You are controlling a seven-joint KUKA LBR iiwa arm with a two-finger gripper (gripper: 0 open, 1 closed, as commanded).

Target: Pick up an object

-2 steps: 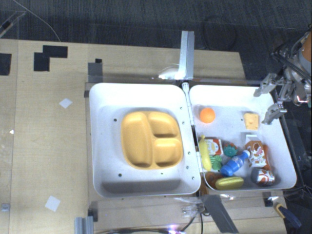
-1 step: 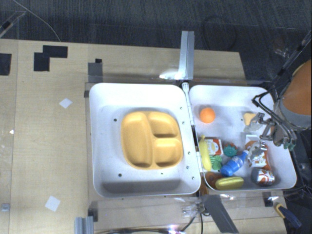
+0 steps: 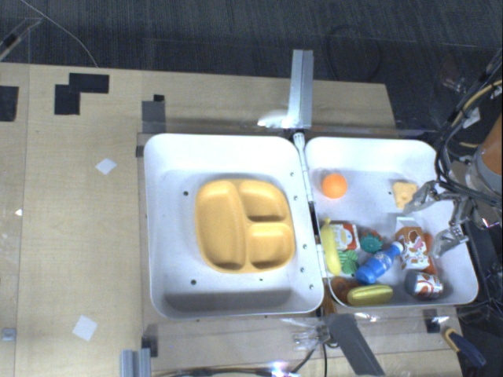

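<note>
Now at right bin [image 3: 369, 151] far-right edge: tool [image 3: 440, 220] hovering, metal fingers [image 3: 418, 197] spread wide, nothing between them. Candidates clustered along bin's near side: blue bottle [image 3: 374, 265], yellow-green piece [image 3: 369, 294], red-white packets [image 3: 413, 246], green item [image 3: 369, 244]. Orange ball [image 3: 334, 185] lying apart, likely easiest grab. Cheese-like wedge [image 3: 405, 192] just beside upper finger. Left bin [image 3: 165, 210] holding yellow divided tray [image 3: 244, 225], probably drop target.

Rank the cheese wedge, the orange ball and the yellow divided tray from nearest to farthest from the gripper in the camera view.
Measured from the gripper at the right bin's right side:
1. Cheese wedge, just left of it, near the right bin's back.
2. Orange ball, farther left, by the divider between the bins.
3. Yellow divided tray, in the middle of the left bin.
</note>
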